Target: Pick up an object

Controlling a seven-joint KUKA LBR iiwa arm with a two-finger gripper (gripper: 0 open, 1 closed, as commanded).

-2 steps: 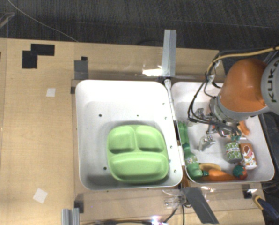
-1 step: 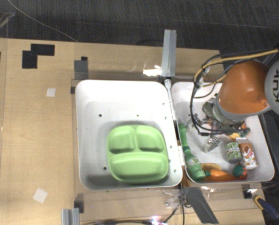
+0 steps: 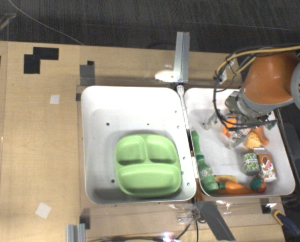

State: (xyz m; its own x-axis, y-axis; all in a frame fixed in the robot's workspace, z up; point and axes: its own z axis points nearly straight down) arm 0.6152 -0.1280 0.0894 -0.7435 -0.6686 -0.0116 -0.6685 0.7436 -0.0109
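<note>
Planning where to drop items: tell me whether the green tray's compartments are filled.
Empty. The green tray lies flat in the left bin, all three compartments showing bare green.

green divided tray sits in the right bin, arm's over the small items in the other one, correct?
Not quite. In the camera view the green divided tray sits in the left bin. The arm is over the small items in the right bin.

Green divided tray [image 3: 148, 165]; left bin [image 3: 97, 110]
</note>
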